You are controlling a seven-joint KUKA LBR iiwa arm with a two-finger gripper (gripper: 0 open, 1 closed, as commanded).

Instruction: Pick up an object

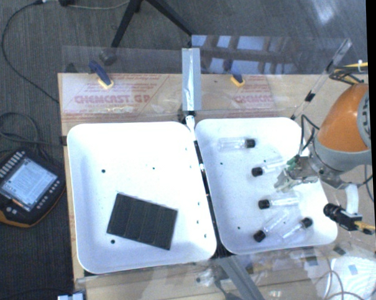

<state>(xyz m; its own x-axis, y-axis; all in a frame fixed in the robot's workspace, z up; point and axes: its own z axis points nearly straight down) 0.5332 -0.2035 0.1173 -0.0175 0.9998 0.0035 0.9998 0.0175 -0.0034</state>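
Note:
The right bin (208, 176) holds several clear vials with black caps. One vial (235, 143) lies near its far edge and another vial (268, 167) lies in the middle. A third vial (280, 202) lies below that, and two more sit close together near the front edge. My gripper (293, 174) hangs low over the right side of this bin, just right of the middle vial and above the third. It is small and partly blurred. In the left bin (82, 144) a flat dark rectangular pad (142, 220) lies near the front.
The grey arm with its orange band (344, 128) reaches in over the right bin's right rim. A handheld control pendant (25, 186) lies on the floor to the left of the bench. Clamps and tape sit along the bench's back edge.

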